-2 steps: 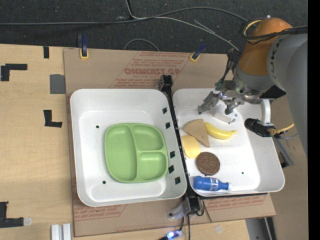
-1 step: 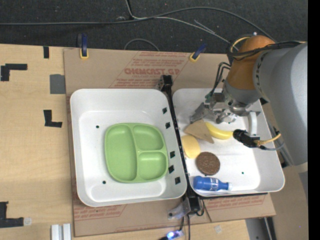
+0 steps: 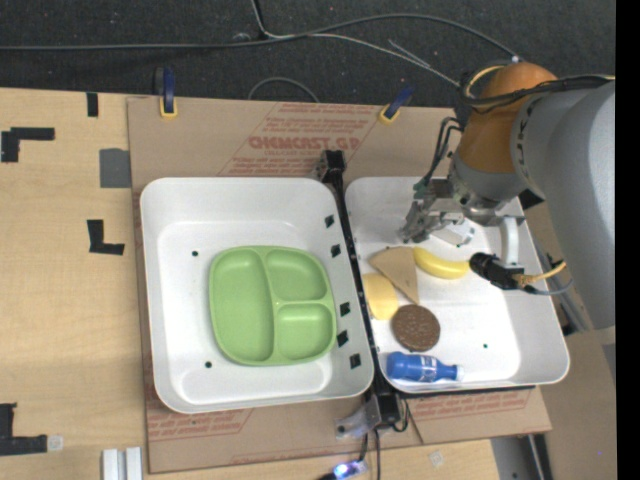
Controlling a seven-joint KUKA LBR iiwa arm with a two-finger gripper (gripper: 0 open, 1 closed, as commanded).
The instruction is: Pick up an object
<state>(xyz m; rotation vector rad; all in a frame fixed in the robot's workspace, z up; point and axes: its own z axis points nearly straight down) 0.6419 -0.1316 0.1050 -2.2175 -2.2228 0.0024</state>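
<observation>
Gripper [image 3: 428,223] hangs low in the far part of the right bin [image 3: 540,353]; I cannot tell how it is set, and I see nothing held. Just near of it lie a banana [image 3: 441,264] and a tan wedge [image 3: 399,268], with a yellow piece [image 3: 379,294], brown disc [image 3: 415,327] and blue bottle [image 3: 421,370] nearer. My left bin [image 3: 165,268] holds a green divided plate [image 3: 270,304].

Two white bins [image 3: 160,268] sit on brown cardboard [image 3: 290,143] printed with red lettering, over a pale wood surface [image 3: 60,298] marked with black tape. The divided plate [image 3: 270,303] is light green; the banana [image 3: 440,264] yellow, the wedge [image 3: 400,268] tan, the round cookie [image 3: 414,327] dark brown, the bottle [image 3: 420,369] blue with a white label
</observation>
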